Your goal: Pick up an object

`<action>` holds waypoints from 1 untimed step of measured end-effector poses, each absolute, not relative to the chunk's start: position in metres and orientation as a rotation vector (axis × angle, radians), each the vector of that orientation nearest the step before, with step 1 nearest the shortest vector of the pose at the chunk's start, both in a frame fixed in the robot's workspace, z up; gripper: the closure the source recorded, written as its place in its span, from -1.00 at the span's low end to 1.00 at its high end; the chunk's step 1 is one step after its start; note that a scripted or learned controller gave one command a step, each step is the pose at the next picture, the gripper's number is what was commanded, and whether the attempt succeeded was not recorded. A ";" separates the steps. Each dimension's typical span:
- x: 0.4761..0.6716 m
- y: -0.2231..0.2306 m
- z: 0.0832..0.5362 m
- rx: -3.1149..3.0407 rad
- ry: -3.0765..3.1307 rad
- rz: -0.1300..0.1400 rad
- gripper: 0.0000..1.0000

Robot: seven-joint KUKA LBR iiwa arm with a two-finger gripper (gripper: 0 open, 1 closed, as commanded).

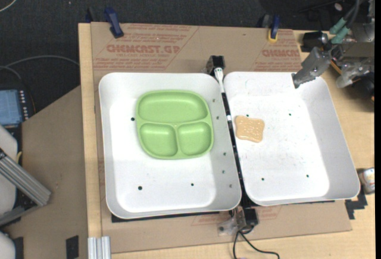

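Observation:
A tan slice of toy toast (249, 128) lies flat in the right bin (309, 150), close to its left wall. A light green divided plate (174, 123) rests in the left bin (119, 156), with nothing in its three compartments. My gripper (302, 77) hangs over the far right corner of the right bin, up and to the right of the toast and well apart from it. I see nothing held in it.
The two white bins sit side by side on a cardboard sheet (149, 43) held by blue clamps (114, 22). A black divider (226, 115) runs between the bins. Robot hardware and cables (351, 43) crowd the far right.

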State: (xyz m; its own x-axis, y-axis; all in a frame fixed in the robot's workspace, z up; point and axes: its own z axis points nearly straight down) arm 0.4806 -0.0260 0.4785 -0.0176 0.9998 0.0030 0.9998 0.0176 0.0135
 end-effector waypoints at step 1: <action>0.480 0.043 0.535 2.209 2.227 0.012 -1.00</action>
State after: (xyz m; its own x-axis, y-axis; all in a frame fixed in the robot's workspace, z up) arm 0.4796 0.0431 0.5352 -0.0084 1.0000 0.0020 0.9999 0.0084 0.0088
